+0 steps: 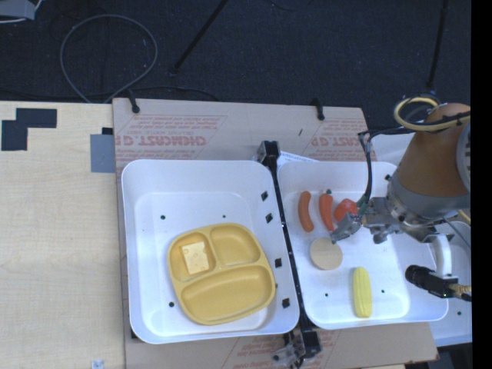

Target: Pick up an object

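The right bin (384, 177) holds an orange-brown sausage (306, 211), a red-orange carrot (327, 209), a red tomato-like piece (347, 207), a round beige disc (326, 254) and a yellow corn cob (361, 291). My gripper (344, 228) hangs low in this bin, just right of the carrot, partly over the red piece and above the disc's upper right edge. The view does not show anything held in it.
In the left bin (146, 206) lies a yellow divided plate (223, 290) with a pale yellow square slice (195, 257) in its upper left section. A black divider (280, 237) runs between the bins. The arm's body covers the right bin's far right side.
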`<state>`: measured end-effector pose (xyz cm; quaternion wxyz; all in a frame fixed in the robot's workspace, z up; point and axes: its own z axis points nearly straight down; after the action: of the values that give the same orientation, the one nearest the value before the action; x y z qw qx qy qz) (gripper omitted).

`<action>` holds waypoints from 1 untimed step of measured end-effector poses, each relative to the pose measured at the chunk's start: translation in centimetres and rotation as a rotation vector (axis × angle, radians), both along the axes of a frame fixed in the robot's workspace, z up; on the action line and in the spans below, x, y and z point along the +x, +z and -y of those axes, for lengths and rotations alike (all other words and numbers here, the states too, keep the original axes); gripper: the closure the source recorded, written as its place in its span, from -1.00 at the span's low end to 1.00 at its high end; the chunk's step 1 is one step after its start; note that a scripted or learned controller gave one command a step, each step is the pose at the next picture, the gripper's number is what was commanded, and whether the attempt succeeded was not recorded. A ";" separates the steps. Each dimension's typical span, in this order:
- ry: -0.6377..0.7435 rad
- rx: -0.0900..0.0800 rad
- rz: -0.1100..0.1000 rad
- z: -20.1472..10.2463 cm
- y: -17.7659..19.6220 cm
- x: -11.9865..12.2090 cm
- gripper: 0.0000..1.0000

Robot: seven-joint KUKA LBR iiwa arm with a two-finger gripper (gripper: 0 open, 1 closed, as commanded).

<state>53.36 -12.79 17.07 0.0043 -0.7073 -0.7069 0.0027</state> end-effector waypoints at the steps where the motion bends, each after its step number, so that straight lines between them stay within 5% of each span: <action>1: 0.000 0.000 0.002 -0.7 -4.5 0.0 -1.00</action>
<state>53.33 -12.10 12.55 0.0039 -0.7072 -0.7070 0.0020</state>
